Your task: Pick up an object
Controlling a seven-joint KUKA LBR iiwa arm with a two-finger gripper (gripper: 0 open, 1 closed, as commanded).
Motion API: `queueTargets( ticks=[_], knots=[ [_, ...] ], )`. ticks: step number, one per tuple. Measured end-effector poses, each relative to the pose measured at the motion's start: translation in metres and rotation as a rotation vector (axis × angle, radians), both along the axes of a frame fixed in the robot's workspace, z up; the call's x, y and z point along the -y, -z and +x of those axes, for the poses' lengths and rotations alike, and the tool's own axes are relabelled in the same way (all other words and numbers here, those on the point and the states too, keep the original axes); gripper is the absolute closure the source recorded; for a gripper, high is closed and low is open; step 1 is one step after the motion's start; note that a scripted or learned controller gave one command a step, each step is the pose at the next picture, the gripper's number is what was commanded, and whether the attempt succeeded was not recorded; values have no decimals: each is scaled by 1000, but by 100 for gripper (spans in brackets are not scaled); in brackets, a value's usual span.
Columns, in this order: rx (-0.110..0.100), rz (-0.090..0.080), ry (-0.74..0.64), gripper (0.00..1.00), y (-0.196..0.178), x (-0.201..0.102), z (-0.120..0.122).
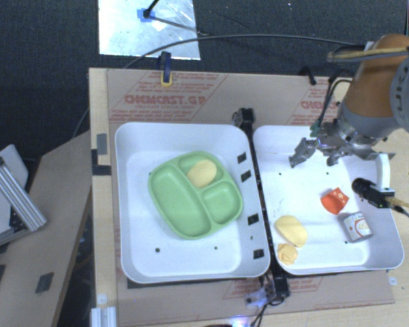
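1. Progress: no object is lifted yet. The gripper [318, 152] hangs over the upper part of the right bin [388, 254], fingers spread apart with nothing between them.
2. Remaining: descend, close on 1 object, raise it.
3. Right bin contents: orange piece [335, 200], small can [357, 227], 2 yellow items [291, 230].
4. Left bin [133, 182] contents: green divided tray [191, 196] with a yellow item [203, 174] in 1 compartment.

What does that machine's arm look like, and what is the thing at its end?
The arm is a thick, rounded grey tube with a glossy orange band above the wrist. At its end sits the tool, a small cluster of dull grey metal parts with two short fingers. Thin dark cables run along the wrist, and a white bracket with a black piece hangs beside it.
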State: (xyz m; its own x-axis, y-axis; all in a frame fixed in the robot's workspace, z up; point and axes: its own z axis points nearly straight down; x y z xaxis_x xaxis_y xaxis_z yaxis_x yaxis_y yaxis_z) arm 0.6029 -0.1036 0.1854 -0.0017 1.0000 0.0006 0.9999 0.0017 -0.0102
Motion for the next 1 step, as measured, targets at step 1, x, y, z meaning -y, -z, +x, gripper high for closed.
queueTargets(
  ticks=[1],
  knots=[
    [11,-1,-2,0,-7,0,2]
  ],
)
